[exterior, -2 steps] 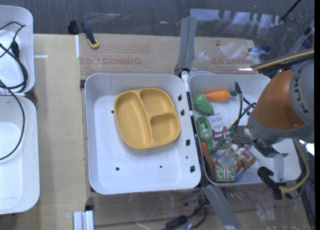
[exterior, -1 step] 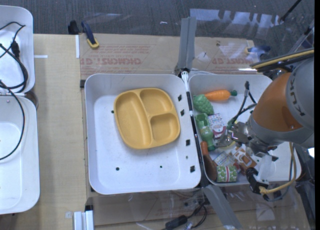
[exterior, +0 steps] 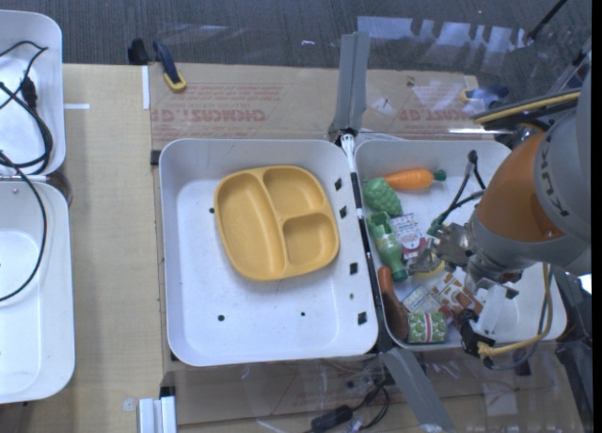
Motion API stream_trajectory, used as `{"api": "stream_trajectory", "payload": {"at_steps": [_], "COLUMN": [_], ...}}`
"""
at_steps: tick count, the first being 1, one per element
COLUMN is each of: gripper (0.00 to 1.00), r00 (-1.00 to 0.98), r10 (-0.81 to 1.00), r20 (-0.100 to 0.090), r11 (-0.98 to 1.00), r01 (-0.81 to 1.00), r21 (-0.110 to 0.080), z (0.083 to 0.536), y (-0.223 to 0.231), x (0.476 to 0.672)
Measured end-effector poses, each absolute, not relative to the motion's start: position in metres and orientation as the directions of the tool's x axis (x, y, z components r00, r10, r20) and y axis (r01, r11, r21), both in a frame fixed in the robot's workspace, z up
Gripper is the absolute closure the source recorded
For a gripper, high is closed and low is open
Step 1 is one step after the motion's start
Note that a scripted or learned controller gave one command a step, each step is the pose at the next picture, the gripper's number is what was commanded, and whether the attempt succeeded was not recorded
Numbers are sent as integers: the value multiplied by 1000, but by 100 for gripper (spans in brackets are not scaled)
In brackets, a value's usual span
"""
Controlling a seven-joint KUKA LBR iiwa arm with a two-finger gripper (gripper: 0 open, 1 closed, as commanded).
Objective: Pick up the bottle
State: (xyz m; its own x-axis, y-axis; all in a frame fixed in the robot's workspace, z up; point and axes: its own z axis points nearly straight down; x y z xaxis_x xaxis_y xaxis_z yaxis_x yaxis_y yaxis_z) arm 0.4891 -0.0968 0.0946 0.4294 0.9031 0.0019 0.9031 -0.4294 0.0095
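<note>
Camera view: my arm (exterior: 536,205) reaches in from the right over the right bin (exterior: 555,323), placing my claw (exterior: 442,250) low beside the green bottle (exterior: 386,243), which lies along the bin's left wall among a carrot (exterior: 412,179) and packets. Whether the claw is spread or pinching, I cannot tell. The yellow tray (exterior: 276,221) sits alone in the left bin (exterior: 188,280), out of my way.

Two white bins (exterior: 179,233) are counted on the worktop (exterior: 103,139). One yellow divided plate (exterior: 276,222) is contained in the left bin. In the right bin, one green bottle (exterior: 388,246), one toy carrot (exterior: 414,179) and one leafy green toy (exterior: 381,195) are counted; the remaining packets cannot be counted reliably.
</note>
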Motion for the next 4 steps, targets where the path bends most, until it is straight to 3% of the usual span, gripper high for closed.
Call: {"api": "stream_trajectory", "payload": {"at_steps": [1, 2, 3, 4], "gripper": [0, 100, 100, 100], "r00": [708, 706, 905, 774], "r10": [706, 708, 425, 633], "r20": [-4, -8, -5, -4], "r11": [-708, -706, -905, -774], "r01": [706, 708, 425, 633], "r21": [-3, -7, -2, -2], "z": [91, 99, 91, 191], "y": [-102, -102, -108, -76], "x": [520, 519, 527, 525]}}
